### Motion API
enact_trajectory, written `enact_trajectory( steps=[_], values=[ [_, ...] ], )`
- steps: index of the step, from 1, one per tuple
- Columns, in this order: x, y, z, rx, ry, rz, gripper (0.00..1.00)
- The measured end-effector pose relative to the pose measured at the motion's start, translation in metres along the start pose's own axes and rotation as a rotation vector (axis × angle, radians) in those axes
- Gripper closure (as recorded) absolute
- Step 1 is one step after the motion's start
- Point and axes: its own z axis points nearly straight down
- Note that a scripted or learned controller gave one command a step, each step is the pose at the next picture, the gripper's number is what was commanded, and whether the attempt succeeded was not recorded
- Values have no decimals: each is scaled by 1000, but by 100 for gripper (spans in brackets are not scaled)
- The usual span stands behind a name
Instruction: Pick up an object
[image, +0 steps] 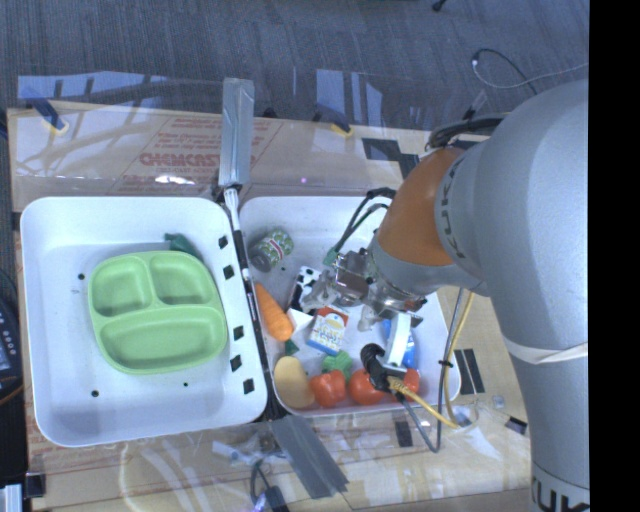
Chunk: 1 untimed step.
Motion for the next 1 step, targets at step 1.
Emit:
enact_trajectory(
  steps=[1],
  values=[
    [-25,-43,52,-4,3,-97,0]
  ],
)
